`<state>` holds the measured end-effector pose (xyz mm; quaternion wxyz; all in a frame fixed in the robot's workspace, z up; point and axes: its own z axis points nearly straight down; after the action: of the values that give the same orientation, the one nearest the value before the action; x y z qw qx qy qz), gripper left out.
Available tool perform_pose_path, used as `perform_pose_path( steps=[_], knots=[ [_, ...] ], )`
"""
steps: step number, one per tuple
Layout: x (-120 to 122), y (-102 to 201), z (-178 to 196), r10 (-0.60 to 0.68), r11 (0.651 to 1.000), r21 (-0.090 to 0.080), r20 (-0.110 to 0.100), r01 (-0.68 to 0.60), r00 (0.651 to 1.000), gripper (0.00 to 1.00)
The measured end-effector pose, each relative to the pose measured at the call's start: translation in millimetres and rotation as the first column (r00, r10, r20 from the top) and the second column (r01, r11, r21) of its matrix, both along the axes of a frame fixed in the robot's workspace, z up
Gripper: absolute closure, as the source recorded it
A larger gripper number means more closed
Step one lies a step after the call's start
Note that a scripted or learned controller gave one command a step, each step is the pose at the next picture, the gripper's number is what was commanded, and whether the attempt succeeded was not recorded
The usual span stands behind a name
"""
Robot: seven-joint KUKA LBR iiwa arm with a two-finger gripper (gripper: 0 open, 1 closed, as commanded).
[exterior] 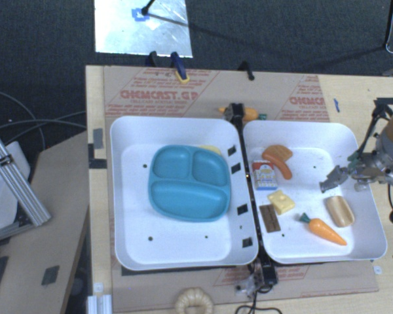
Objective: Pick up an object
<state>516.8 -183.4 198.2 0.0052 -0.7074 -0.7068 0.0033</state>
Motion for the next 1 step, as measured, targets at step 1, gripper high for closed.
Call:
perform_pose_path(
  steps=[1],
  knots=[
    [3.1,0.5,7.0,0.004,1.000,-0.003,0.013,-0.004,1.000,0.00]
  ],
)
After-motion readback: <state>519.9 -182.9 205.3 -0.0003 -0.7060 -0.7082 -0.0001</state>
